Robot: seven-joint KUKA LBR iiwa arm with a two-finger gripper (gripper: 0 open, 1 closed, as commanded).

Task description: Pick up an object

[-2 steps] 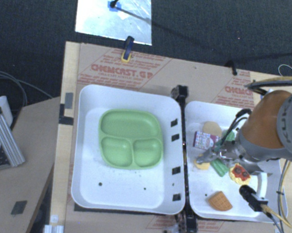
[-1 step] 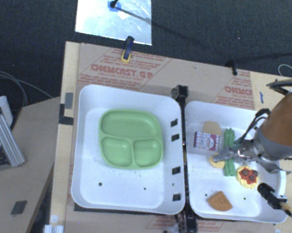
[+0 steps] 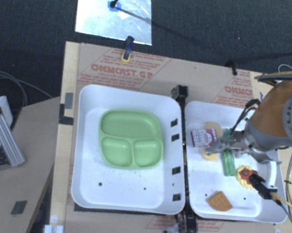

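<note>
Two shallow white bins sit side by side on the counter [image 3: 57, 192]. The left bin [image 3: 86, 148] holds a light green divided plate [image 3: 131, 139] with one wide section on its far side and two smaller ones on its near side. The right bin [image 3: 199, 199] holds several small objects: a purple-and-white packet [image 3: 201, 137] near its far left, a pale yellow round piece [image 3: 214, 130] just beyond it, a yellow ring [image 3: 209, 154] in front of the packet, a green stick-shaped object [image 3: 229, 163] to the right, a red-and-yellow toy [image 3: 244, 175] further right, and a brown waffle-like piece [image 3: 220, 201] near the front edge. The arm reaches in from the right, wrist low over the right bin. The tool [image 3: 219, 145] sits between packet and green stick, just above the yellow ring; whether it is parted or closed cannot be told.
</note>
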